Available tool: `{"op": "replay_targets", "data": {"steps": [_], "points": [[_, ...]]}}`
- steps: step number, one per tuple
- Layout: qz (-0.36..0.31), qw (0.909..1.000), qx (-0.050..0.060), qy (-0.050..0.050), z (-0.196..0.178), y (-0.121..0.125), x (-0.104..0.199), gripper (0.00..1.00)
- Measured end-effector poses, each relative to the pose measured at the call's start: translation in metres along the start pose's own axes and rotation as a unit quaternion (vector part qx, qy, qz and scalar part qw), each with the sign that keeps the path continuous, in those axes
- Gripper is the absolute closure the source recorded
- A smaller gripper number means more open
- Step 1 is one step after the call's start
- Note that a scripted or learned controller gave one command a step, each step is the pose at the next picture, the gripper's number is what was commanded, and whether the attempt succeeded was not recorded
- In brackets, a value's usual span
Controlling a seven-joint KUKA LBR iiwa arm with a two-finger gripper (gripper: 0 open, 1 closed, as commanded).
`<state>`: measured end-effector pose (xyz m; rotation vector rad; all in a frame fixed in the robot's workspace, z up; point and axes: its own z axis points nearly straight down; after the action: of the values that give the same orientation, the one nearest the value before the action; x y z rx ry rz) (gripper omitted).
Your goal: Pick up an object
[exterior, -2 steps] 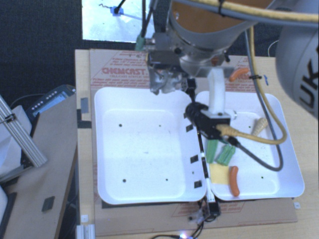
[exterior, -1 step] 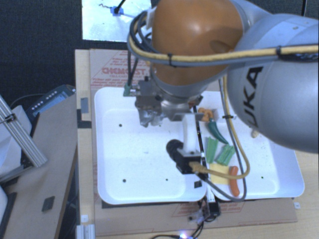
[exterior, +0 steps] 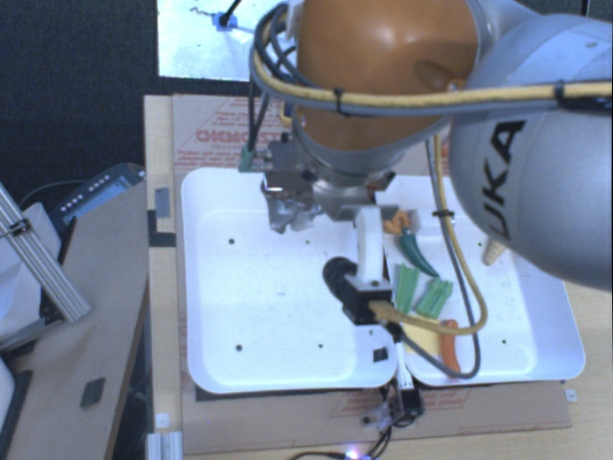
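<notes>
— What does the arm look like?
— There's a bulky grey arm link point(exterior: 536, 180) with the black letters "UKA" on its side. It joins a glossy, rounded orange band point(exterior: 383, 46).
— Any cables?
— A yellow cable point(exterior: 431, 92) crosses the orange band, cinched by a thin black tie. Black cables point(exterior: 255, 113) drop down the band's left side. Beneath it sits a silver metal wrist block point(exterior: 292, 190).

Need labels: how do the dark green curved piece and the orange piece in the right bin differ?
The dark green curved piece bends to a point; the orange piece looks straighter. Both lie in the right bin, the green one farther back, the orange one by the front rim.
</notes>
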<state>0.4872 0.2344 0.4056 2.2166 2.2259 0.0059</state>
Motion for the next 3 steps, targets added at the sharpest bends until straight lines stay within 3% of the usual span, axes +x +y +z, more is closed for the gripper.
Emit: {"op": "replay_targets", "data": {"steps": [3], "points": [[-0.005, 1.0, -0.002, 0.002, -0.033, 0.002, 0.001, 1.0]]}}
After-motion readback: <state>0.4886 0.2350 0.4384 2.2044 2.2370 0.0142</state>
